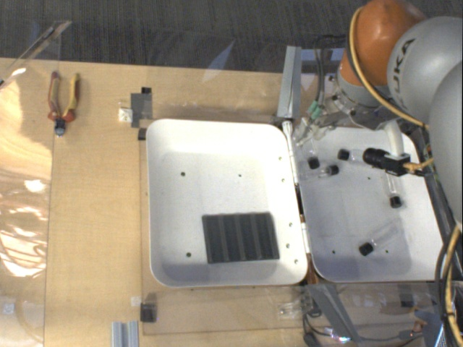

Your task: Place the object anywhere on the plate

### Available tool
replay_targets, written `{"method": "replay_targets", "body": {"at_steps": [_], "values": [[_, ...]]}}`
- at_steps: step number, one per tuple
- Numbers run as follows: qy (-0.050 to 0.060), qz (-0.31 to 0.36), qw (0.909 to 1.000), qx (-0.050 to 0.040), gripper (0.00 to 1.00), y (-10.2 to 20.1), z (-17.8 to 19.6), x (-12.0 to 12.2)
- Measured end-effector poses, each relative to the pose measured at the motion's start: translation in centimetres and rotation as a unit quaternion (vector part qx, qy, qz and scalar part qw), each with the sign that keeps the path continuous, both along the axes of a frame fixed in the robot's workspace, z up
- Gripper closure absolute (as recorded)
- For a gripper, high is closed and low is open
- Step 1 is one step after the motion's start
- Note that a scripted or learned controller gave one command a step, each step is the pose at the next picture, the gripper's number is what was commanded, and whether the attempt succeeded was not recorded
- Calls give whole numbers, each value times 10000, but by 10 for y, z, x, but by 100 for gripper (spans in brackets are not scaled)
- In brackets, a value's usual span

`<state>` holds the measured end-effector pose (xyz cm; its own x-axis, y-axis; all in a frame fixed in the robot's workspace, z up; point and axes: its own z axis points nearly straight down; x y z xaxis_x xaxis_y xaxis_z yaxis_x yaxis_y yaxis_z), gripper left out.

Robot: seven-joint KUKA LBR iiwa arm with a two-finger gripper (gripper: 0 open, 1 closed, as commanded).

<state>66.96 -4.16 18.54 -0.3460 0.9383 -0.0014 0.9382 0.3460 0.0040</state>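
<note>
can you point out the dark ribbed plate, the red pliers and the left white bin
dark ribbed plate [240, 238], camera view, centre of its ribbed top
red pliers [62, 101], camera view, between the handles
left white bin [217, 157], camera view, bare floor above the plate

smooth white plastic bins [166, 215] on a matt wooden bench [94, 215]; the ribbed dark plate [239, 238] perhaps rubber.

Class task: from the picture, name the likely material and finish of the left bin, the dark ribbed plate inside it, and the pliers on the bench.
Left bin: probably moulded plastic, matte white, with rounded corners.
Ribbed plate: dark grey, dull; rubber or plastic, hard to tell.
Pliers: likely metal jaws, with red and yellow grips that look rubbery.
</note>
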Motion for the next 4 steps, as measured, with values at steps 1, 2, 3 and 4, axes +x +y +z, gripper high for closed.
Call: {"method": "replay_targets", "body": {"at_steps": [1,2,3,4], "values": [[-26,2579,9662,-11,100,48,2,1],[-18,2346,9721,-5,100,118,1,-6],[-19,3083,9513,-4,100,224,-1,-19],[-23,3045,9525,-1,100,278,50,-10]]}}
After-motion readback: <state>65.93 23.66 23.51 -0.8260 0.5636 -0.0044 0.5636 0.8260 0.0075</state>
